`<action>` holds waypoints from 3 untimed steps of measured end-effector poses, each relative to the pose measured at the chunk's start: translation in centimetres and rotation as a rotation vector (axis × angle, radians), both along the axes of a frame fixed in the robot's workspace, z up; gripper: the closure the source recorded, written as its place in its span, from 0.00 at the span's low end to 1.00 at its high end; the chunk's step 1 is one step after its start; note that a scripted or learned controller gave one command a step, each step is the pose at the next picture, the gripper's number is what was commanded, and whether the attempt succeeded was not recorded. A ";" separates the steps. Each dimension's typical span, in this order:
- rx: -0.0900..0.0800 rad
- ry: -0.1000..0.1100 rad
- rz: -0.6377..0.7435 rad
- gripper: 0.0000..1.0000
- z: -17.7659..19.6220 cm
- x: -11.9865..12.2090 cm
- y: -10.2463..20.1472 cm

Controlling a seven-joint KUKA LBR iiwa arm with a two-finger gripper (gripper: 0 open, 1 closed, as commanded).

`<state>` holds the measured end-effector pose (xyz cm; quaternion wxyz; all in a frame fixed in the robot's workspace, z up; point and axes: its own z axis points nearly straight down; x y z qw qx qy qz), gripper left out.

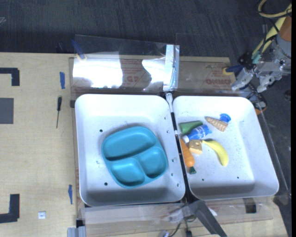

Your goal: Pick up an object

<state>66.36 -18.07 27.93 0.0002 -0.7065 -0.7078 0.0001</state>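
The right bin (240, 183) holds a small heap of toy food at its left side. There is a yellow banana (218, 152), an orange carrot (187, 156), a tan wedge (196, 147), a blue-and-white bottle (200, 133), a green piece (190, 126) and a waffle cone (216, 123) with a blue scoop (225, 118). My gripper (254, 83) hangs above the bin's far right corner, outside the rim, well away from the toys. Its fingers are spread open and hold nothing.
A blue divided plate (134, 155) lies in the left bin (88, 120). A clear plastic sheet (122, 69) stands behind the left bin, with a metal post (170, 69) between the bins. Cables (273, 14) hang at the top right by the arm.
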 end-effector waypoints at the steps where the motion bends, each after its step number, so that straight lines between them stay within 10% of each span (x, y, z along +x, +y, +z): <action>1: 0.001 0.005 -0.222 0.00 -8.6 -2.4 4.2; 2: -0.001 -0.005 -0.206 0.00 -19.2 0.5 2.2; 3: -0.001 -0.005 -0.242 0.00 -17.2 0.4 3.5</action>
